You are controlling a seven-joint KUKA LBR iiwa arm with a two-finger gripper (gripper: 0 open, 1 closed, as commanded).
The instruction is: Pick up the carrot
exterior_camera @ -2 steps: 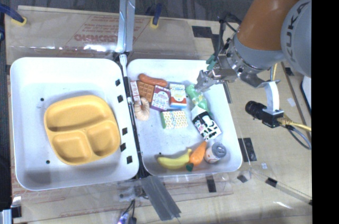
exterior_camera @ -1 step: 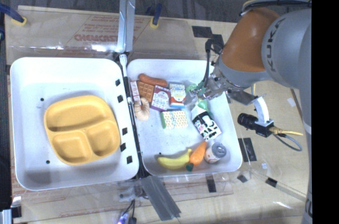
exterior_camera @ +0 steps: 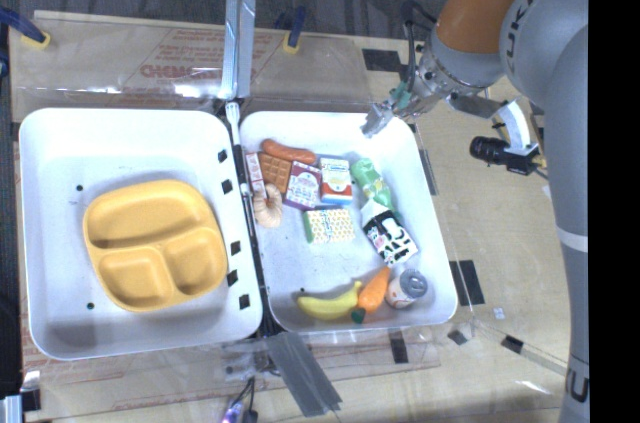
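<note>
The carrot (exterior_camera: 373,291) is small and orange with a green stub end. It lies in the right bin (exterior_camera: 432,211) near the front edge, between a banana (exterior_camera: 326,303) on its left and a small round can (exterior_camera: 408,287) on its right. My gripper (exterior_camera: 381,117) hangs at the bin's far right corner, over the rim, well behind the carrot and apart from it. Nothing shows in its grasp.
The right bin also holds a black-and-white bottle (exterior_camera: 389,237), a green item (exterior_camera: 366,178), a sausage (exterior_camera: 288,152), several small boxes (exterior_camera: 318,183) and a garlic-like piece (exterior_camera: 267,206). A yellow divided tray (exterior_camera: 152,239) lies in the left bin (exterior_camera: 40,211).
</note>
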